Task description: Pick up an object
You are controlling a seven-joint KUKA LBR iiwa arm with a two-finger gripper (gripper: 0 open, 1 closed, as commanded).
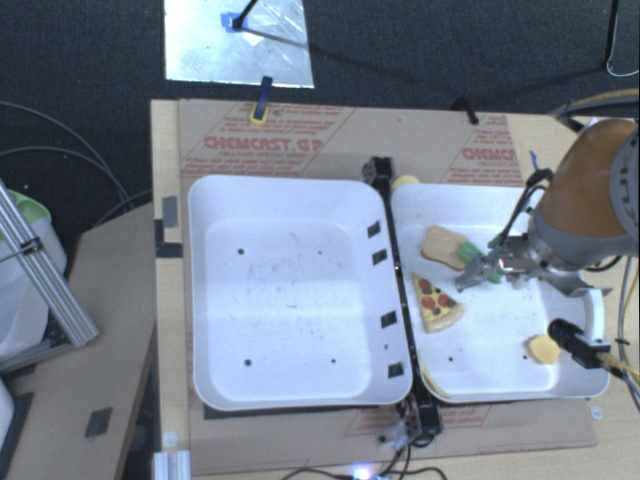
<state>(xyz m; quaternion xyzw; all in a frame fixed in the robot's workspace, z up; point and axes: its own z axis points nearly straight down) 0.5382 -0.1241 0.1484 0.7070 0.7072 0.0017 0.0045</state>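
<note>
1. Nearest us, by the front rim of the R bin (pixel 500 393), we see a small yellow chunk (pixel 544 349) toward that bin's right side.
2. Further in & to the left lies a pizza slice (pixel 438 303), flat on the bin floor, just beside the wall that meets the L bin (pixel 290 298).
3. Behind the slice sits a tan bread piece (pixel 437 244). A green bit (pixel 468 255) touches its right edge.
4. The gripper (pixel 474 275) is low in the R bin, just below the green bit & near the slice's upper right corner. We can't tell if it touches either.
5. Gripper state: too small & blurred, so we can't tell whether it's clenched or released.
6. The arm (pixel 595 183) comes in from the right, w/ its orange band over the R bin's back right part.
7. A pale yellow round thing (pixel 405 182) sits at the back rim, where the 2 bins meet.
8. Both bins stand side by side, touching, on a cardboard sheet (pixel 290 133) w/ red print, on the desk (pixel 168 318).
</note>
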